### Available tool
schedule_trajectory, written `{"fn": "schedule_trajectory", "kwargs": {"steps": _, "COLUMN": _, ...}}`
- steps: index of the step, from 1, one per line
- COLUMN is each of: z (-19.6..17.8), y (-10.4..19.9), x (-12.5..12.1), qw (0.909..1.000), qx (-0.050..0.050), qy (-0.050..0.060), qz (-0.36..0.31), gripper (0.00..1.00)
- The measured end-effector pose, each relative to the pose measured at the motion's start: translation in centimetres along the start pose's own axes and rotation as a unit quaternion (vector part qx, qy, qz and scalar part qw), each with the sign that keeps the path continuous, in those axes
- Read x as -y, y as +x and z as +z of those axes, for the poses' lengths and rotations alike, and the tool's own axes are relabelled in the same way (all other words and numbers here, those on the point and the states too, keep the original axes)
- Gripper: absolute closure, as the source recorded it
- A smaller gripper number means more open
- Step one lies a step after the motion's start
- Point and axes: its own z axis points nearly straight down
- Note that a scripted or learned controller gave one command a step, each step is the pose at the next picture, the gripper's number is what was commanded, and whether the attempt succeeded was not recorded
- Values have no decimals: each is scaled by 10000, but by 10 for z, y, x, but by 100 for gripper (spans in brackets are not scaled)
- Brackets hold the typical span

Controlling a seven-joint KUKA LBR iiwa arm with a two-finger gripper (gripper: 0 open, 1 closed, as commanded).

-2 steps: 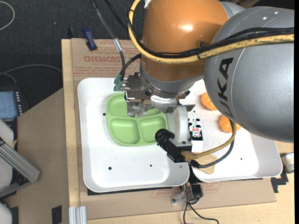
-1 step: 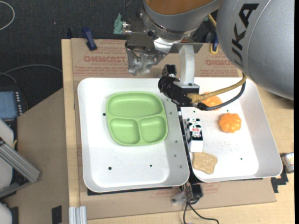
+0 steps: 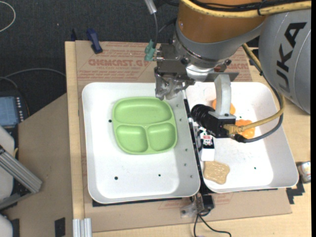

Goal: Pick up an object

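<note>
The jaws hang at the far edge of the left bin point(image 3: 98, 147), close to the wall it shares with the right bin point(image 3: 276, 157). From above I cannot tell whether they are open or closed, and nothing shows between them. Just beneath and in front of them is the far right corner of a green plate point(image 3: 144, 125); whether they touch it cannot be told. The plate lies flat in the middle of the left bin, with 3 compartments: 1 long one at the far side and 2 smaller ones at the near side.

The grey arm point(image 3: 291, 48) with its orange band point(image 3: 222, 9) reaches in from the right, over the far part of the right bin. In that bin an orange thing point(image 3: 248, 130) lies partly hidden by the robot. A small black-and-white piece point(image 3: 206, 141) sits by the shared wall, with a white card point(image 3: 207, 155) just in front of it. A flat tan piece point(image 3: 217, 172) lies nearer the front edge.

Both bins rest on a brown cardboard sheet point(image 3: 118, 58) on the tabletop.
</note>
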Motion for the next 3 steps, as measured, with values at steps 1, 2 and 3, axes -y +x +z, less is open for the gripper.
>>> {"fn": "schedule_trajectory", "kwargs": {"steps": 1, "z": 80, "y": -72, "x": 25, "qw": 10000, "qx": 9, "qy": 23, "qz": 21, "gripper": 100}}
{"fn": "schedule_trajectory", "kwargs": {"steps": 2, "z": -40, "y": -87, "x": 22, "qw": 9999, "qx": -23, "qy": -103, "qz": -12, "gripper": 100}}
{"fn": "schedule_trajectory", "kwargs": {"steps": 3, "z": 33, "y": -159, "x": 23, "qw": 10000, "qx": 3, "qy": 9, "qz": 26, "gripper": 100}}
